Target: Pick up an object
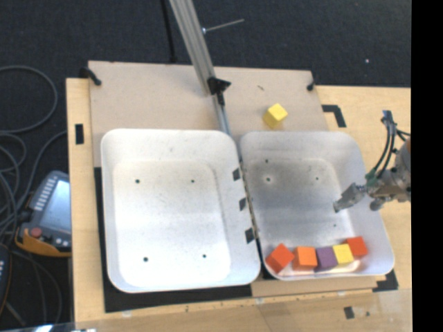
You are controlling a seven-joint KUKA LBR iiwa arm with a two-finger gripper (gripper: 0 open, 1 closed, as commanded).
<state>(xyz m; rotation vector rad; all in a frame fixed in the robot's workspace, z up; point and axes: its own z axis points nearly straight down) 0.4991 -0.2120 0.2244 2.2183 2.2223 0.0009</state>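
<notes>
Nearest you, five blocks sit in a row along the near wall of the right bin (346, 144): an orange-red block (280, 256), an orange block (306, 256), a purple block (325, 257), a yellow block (343, 254) and a red block (357, 247). They touch side to side; something pale lies under or just behind them, too blurred to name. Left bin (173, 138) sits beside it, walls nearly touching. Look at the right edge: the gripper (346, 199) pokes in over the right bin's right side, apart from the row of blocks. Most of the arm is cut off, you only see the grey tip, some cables and a bit of wrist. You can't tell how far apart the fingers are, and nothing shows between them. Farther back, a lone yellow cube (275, 115) sits on the desk (159, 95) just beyond the right bin's far wall. A metal post (197, 40) slants up from the gap between the bins. Off the desk at left, a pendant (50, 206) and cables, partly cropped.
</notes>
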